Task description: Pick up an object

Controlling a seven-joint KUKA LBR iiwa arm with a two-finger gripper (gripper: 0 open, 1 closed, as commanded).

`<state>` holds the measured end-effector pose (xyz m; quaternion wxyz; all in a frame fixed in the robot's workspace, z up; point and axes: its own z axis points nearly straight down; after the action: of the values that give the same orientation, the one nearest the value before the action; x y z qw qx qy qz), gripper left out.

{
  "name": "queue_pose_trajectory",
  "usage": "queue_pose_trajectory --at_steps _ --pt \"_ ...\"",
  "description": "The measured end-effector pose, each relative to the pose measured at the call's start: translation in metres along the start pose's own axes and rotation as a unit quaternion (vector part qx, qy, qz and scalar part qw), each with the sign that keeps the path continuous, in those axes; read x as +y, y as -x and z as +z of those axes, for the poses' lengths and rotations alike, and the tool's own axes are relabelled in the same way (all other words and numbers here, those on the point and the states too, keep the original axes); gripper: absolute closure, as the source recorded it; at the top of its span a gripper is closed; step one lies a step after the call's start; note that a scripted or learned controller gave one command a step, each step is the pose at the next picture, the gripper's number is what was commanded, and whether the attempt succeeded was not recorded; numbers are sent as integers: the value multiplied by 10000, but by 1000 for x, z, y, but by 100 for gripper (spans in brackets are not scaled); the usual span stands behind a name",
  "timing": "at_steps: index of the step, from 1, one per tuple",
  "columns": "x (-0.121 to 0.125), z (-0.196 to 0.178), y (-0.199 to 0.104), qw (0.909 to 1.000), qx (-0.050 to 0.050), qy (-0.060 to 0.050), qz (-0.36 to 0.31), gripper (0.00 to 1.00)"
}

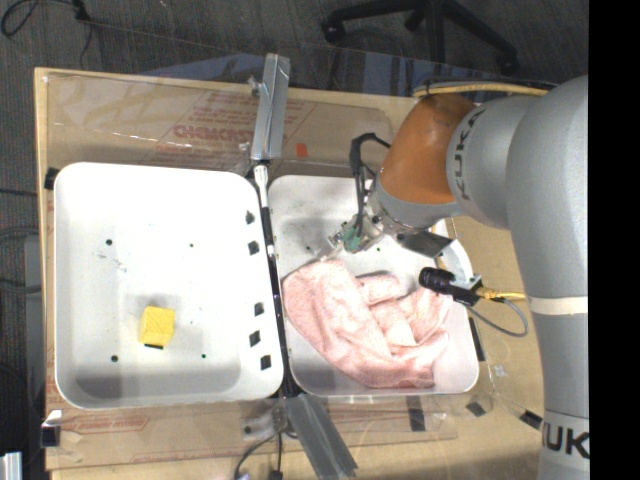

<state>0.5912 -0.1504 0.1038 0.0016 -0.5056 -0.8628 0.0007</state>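
Note:
A crumpled pink towel [368, 323] fills the near half of the right bin [300, 208]. My gripper [350, 240] hangs just above the towel's far edge, near the middle of that bin, with the grey arm and its orange band coming in from the right. Something small and greenish shows at the fingertips, too small to identify. A small yellow block [157, 326] lies in the left bin [90, 198], toward its near side, far from the gripper.
A metal divider bar [266, 118] runs between the two bins and sticks out beyond their far edge. The left bin holds a few tiny dark specks. Bare white floor shows in the right bin's far-left part.

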Motion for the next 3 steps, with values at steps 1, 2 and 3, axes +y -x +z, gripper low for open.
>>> queue_pose_trajectory --at_steps 1,2,3 --pt "-5 -151 45 9627 -34 16 -2707 100" --pt "-36 -237 19 9061 -44 13 -4230 100" --pt "-32 -204 50 8214 -19 6 -5704 100"
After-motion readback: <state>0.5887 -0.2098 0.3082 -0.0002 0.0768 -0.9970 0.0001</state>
